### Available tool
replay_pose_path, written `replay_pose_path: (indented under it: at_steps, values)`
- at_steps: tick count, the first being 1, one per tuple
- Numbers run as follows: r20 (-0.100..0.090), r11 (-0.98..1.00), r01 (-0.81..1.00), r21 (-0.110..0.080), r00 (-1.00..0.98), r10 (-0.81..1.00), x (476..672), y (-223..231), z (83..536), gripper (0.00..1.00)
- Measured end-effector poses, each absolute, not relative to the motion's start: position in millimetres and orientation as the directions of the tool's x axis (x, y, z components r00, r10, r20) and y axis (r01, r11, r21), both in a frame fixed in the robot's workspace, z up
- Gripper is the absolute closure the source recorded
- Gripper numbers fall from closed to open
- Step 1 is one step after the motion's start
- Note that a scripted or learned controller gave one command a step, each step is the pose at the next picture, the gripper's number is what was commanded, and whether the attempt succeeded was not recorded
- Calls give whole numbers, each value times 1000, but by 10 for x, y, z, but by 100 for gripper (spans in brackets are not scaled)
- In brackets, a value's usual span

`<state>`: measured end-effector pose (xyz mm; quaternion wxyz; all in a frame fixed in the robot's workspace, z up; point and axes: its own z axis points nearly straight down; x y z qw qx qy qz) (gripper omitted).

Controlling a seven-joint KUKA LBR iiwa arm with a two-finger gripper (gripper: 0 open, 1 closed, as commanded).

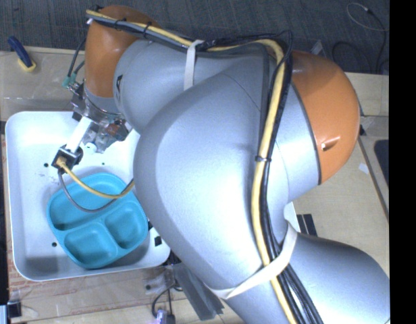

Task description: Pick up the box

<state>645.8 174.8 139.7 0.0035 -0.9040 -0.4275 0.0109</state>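
Note:
My gripper (86, 139) hangs over the back part of the left white bin (22, 181), just beyond a blue divided dish (96, 228) that lies in the bin's near half. The dish has three compartments, and nothing shows inside them. A yellow cable (93, 191) loops from the gripper's side across the dish's far rim. The grey arm, with its orange band (103, 52) above the wrist, covers most of the view and hides the right side of this bin and the other bin.
A blue-handled tool (20, 52) lies on the bench at the back left, outside the bin. Bare white floor of the left bin shows to the left of the dish and behind it. The bench's front edge runs just below the bin.

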Motion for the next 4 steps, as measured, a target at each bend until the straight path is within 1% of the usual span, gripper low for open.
replay_pose_path:
  at_steps: [1, 2, 3, 4]
  values:
    - [-5, -693, 721, -4, 693, 721, 6217, 1408, 1104, 100]
    - [-1, -738, 675, -3, 738, 675, 6378, 942, 1918, 100]
    - [-4, -805, 593, -3, 805, 593, 6027, 1743, 1842, 100]
    - [-7, -803, 596, -4, 803, 596, 6028, 1737, 1934, 100]
